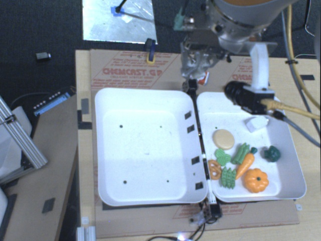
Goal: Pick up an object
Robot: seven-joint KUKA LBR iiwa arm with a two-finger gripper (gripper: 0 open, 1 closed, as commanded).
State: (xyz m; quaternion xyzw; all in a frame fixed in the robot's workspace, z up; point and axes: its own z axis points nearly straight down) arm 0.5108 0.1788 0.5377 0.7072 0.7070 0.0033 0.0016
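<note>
The right bin [296, 177] holds the toy food. There is a beige round disc [223, 138], a green pod [241, 152], an orange carrot [244, 165] and an orange pumpkin [256, 180]. A dark green broccoli piece [272, 153], a brown pretzel [214, 169], a leafy green piece [223, 157], a ribbed green piece [228, 177] and a white block [257, 124] lie there too. My gripper [192, 82] hangs above the back edge where the two bins meet, behind all the food. Something small, red and white shows beside it.
The left bin [145, 144] lies beside the right one on a cardboard sheet [130, 70]. A black device [246, 97] on the arm overhangs the right bin's back. Yellow cables [296, 112] cross at the right. A yellow-blue clamp [150, 51] stands behind the left bin.
</note>
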